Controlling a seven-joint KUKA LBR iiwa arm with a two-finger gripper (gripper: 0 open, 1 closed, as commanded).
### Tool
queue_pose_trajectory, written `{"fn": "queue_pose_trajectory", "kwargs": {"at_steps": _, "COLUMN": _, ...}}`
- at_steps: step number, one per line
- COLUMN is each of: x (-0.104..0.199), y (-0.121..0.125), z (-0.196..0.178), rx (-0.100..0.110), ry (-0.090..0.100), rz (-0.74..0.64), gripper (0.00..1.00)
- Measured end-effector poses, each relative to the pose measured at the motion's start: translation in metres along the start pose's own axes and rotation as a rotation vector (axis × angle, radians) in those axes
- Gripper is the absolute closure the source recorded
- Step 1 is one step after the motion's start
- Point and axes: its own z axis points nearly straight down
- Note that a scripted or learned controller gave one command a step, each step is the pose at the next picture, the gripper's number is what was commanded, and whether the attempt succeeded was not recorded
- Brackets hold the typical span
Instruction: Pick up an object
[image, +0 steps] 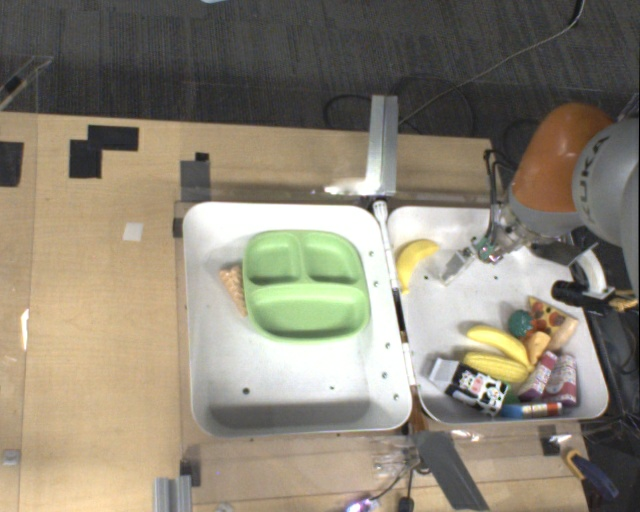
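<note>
Camera view shows no writing clear enough to read; the black-and-white carton (477, 387) near the right bin's (430, 320) front edge carries a pattern too small to make out, and the same goes for the small bottles (556, 378) beside it.

Nearest the gripper (478, 251) lies a single banana (414, 258), tucked against the right bin's left wall toward the back. It sits just to the left of the gripper, close but apart from it, with bare white floor between them. Nothing is seen between the fingers, and whether they stand spread or closed cannot be told from this angle.

Further forward in the same bin, two more bananas (497, 352) lie side by side in a cluster with a teal ball (521, 323), an orange-patterned piece (550, 318), the carton, the bottles and a red-and-blue marker (533, 408) along the front edge.

Across the divider, the left bin (210, 330) holds a green sectioned plate (303, 284) with three compartments, upright and flat. A tan, grainy item (233, 287) pokes out from under its left side.

Behind the gripper, the grey arm (612, 180) with its orange band (560, 150) reaches in from the right.
</note>
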Motion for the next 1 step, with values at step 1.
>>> {"fn": "queue_pose_trajectory", "kwargs": {"at_steps": 1, "x": 0.0396, "y": -0.0748, "z": -0.0034, "rx": -0.003, "ry": -0.002, "rz": -0.130, "gripper": 0.00}}
